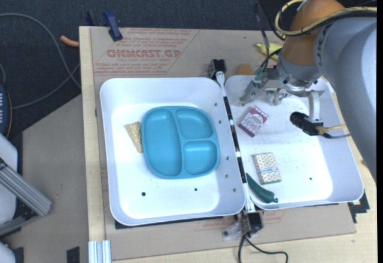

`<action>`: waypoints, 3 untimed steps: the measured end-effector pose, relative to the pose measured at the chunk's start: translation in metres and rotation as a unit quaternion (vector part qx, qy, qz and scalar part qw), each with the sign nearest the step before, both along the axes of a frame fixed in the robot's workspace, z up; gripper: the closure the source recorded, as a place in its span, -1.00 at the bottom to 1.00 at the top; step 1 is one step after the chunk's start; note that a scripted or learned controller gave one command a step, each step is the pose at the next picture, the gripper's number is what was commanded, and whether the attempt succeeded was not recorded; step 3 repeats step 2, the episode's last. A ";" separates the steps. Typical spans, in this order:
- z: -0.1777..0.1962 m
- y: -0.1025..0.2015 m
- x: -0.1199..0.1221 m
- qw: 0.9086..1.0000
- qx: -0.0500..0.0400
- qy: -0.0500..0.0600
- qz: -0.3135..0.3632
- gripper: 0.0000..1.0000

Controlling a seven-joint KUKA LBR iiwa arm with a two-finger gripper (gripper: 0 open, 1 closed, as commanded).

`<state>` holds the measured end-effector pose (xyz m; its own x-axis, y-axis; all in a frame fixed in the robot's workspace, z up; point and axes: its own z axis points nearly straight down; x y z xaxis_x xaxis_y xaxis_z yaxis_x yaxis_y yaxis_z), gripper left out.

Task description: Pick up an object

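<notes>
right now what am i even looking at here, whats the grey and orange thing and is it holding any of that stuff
One camera is fixed above a bench and looks down at a slant. The grey and orange thing is a robot arm reaching in from the right. Its gripper is open above the right bin and holds nothing. That bin contains a maroon packet, a patterned box and a green thing. The left bin contains a blue divided plate with a tan cracker beside it.
</notes>
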<state>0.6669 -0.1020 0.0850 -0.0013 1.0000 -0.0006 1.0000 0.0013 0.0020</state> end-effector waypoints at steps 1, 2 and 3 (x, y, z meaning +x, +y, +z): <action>0.000 0.009 -0.030 1.000 0.001 0.002 -0.001 -1.00; 0.000 0.010 -0.019 1.000 0.000 0.000 0.000 -1.00; 0.000 0.010 -0.019 1.000 0.000 0.000 0.000 -1.00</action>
